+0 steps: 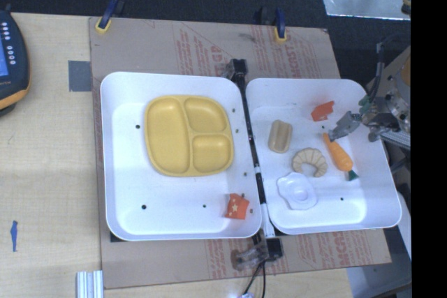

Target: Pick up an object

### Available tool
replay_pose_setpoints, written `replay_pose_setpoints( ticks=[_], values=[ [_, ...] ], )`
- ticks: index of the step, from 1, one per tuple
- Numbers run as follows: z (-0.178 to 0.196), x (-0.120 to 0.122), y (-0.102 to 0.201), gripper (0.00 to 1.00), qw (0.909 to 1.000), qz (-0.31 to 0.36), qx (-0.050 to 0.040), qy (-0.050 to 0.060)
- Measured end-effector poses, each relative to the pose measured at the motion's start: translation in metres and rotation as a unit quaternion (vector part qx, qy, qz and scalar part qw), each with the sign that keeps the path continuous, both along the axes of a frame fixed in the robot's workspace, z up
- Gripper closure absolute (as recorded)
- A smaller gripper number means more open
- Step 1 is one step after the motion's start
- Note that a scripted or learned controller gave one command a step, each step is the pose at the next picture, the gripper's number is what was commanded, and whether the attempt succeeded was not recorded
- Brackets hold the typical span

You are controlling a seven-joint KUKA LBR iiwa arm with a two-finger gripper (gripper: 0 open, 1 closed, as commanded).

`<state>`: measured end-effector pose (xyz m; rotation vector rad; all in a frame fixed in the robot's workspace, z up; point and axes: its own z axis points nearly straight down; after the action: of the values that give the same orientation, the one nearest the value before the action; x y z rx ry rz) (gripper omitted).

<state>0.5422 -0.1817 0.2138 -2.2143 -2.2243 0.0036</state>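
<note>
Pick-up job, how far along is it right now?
Nothing looks lifted yet. The pincer sits low at the right white bin's far edge, just above the orange toy carrot, with nothing seen between its tips. Grasping and lifting an object is still to do.

An orange plastic carrot with a green tip point(339, 154) is lying flat and slanted in the right white bin point(377, 209), its upper end just beside the pincer point(347, 126), a tan plastic croissant point(310, 162) sitting near its left.
</note>
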Motion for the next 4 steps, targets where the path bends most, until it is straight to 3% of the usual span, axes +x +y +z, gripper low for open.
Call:
replay_pose_setpoints(
  ticks=[1,2,3,4],
  values=[
    [-0.054,0.009,-0.031,0.00,1.0000,0.000,-0.0003,0.002],
    [-0.126,0.010,-0.024,0.00,1.0000,0.000,0.0008,0.003],
    [-0.111,0.011,-0.026,1.00,1.0000,0.000,-0.0006,0.000],
    [-0.110,0.041,0.033,1.00,1.0000,0.003,0.0002,-0.002]
  ],
)
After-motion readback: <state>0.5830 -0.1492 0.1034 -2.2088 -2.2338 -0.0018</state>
